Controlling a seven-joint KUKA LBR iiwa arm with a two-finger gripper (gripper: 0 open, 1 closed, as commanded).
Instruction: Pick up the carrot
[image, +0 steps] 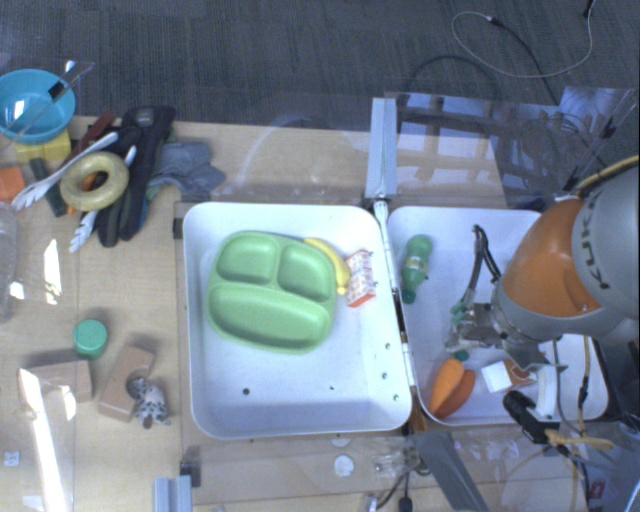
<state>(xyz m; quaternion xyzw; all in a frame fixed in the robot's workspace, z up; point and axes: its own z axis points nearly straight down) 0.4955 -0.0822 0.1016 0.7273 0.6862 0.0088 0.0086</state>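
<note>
the metal two-finger gripper (468, 338) is seen low in the right white bin (440, 228); whether it is released or clenched cannot be told. the orange tapered carrot (451, 387) is found just below it, near the bin's front wall, ungrasped.

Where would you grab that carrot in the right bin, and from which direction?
Probably across the thick orange middle of the carrot, coming straight down from above. It lies flat and slanted near the right bin's front-left corner, green top up toward the gripper. The bin walls hinder a sideways approach, so the fingers would best close across its narrow width.
</note>
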